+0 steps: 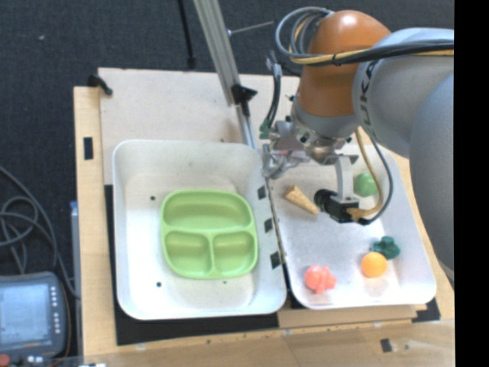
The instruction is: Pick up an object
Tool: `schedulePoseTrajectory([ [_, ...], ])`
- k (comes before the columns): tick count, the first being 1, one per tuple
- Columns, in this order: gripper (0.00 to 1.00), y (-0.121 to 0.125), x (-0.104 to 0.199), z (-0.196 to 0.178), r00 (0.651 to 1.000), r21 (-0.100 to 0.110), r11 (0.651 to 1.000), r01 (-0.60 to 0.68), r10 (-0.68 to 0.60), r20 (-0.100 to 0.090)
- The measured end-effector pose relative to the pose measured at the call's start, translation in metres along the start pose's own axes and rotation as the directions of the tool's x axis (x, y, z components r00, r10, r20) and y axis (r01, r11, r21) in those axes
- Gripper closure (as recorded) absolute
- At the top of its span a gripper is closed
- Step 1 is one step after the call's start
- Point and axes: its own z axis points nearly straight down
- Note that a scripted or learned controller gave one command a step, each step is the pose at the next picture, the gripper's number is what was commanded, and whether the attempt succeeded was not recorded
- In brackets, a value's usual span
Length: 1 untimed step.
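- Surface (168, 105): pale board carrying two shallow white bins side by side, with their inner rims meeting along the middle.
- Left bin (130, 205): holds one green divided plate (208, 232) with three compartments. Lying flat, closer to the bin's front edge and inner edge than to its rear edge.
- Right bin (367, 303): holds five small items, listed below.
- Tan cone (301, 199): on its side in the rear half of the right bin, near the inner edge. Closest item to the gripper, not touched by it.
- Pink toy (320, 278): close to the right bin's front edge, toward the inner front corner, well apart from the cone.
- Orange ball (374, 264): near the front edge, toward the outer front corner.
- Dark green piece (387, 246): just behind the ball on the outer side. Contact between the two cannot be judged.
- Light green piece (365, 183): rear half, toward the outer edge, partly hidden by cabling.
- Arm (344, 44): grey with an orange band, reaching over the rear half of the right bin.
- Gripper (273, 167): hanging over the right bin's inner edge, at the seam between the bins, just beside the cone. Whether spread or pressed together cannot be told at this angle.
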Motion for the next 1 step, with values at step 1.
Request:
schedulePoseTrajectory([
  [1,1.0,-0.0061,0.0561,0.0092,1.0,0.0,1.0,0.001,-0.001,-0.001],
])
